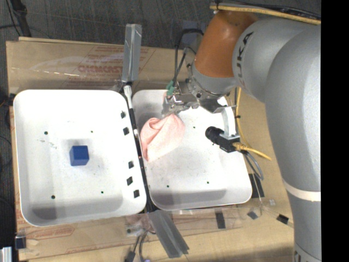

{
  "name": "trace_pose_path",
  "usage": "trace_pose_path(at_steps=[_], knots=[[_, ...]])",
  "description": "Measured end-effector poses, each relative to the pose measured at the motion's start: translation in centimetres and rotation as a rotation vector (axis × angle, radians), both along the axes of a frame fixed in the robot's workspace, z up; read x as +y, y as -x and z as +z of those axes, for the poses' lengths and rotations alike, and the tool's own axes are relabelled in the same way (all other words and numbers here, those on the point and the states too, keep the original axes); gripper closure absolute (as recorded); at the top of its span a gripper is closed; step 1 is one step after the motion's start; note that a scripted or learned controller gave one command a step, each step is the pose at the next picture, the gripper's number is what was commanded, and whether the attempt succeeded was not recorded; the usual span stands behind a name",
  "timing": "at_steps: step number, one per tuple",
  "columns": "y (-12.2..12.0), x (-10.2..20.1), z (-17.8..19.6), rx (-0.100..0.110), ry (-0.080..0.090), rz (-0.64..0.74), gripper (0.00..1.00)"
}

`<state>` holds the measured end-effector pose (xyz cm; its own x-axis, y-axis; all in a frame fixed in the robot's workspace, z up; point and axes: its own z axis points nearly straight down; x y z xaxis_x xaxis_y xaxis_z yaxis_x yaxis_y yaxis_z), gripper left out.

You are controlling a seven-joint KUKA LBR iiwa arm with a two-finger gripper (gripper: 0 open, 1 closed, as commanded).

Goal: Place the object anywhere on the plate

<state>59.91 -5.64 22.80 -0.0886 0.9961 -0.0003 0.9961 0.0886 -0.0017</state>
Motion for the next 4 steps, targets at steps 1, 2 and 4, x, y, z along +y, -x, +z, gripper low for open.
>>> trace_pose_path(at_steps=[1,2,4], knots=[[0.0,0.1,0.3,0.001,0.0,0.004,1.0],[-0.7,5.9,0.0,0.003,-0.001,0.411,1.0],[-4.3,16.0,0.9,-0.004,0.001,1.221,1.0]])
